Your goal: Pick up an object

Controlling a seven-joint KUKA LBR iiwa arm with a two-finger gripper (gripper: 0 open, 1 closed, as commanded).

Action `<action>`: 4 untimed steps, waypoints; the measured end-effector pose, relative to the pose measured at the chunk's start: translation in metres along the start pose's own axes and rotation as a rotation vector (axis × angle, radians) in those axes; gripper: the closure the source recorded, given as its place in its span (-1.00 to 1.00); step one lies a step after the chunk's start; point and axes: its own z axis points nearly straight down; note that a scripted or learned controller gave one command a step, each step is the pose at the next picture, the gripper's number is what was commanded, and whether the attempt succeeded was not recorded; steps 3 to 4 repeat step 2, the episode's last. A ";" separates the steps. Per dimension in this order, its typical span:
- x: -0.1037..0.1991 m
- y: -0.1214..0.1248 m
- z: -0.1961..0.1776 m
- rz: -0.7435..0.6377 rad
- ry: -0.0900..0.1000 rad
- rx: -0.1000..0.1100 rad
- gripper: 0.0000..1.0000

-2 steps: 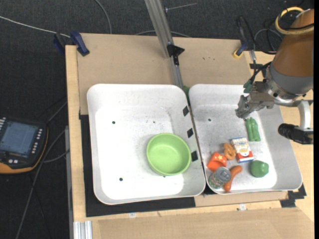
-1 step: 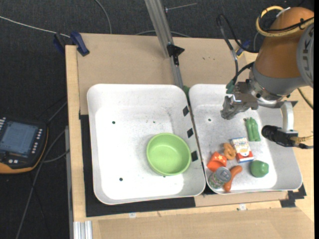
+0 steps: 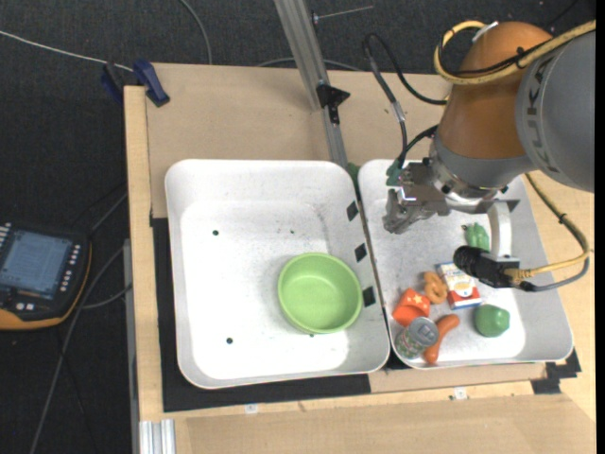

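Gripper [image 3: 405, 218] hangs over the upper part of the right bin [image 3: 548, 291], fingers look together, nothing between them. Nearest targets cluster in the bin's near end: small orange toy [image 3: 412, 303], carton [image 3: 460, 287], green piece [image 3: 492, 321]. Likely light, rigid, slick plastic; grip across the narrow sides.

I'm seeing smooth matt green plastic on the bowl [image 3: 319, 293] | speckled white plastic on the bins [image 3: 248, 211] | pale bare wood on the bench [image 3: 236, 112]
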 end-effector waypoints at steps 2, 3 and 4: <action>0.099 -0.024 -0.002 0.000 0.000 0.000 1.00; 0.099 -0.024 -0.002 0.000 0.000 0.000 1.00; 0.099 -0.024 -0.002 0.000 0.000 0.000 1.00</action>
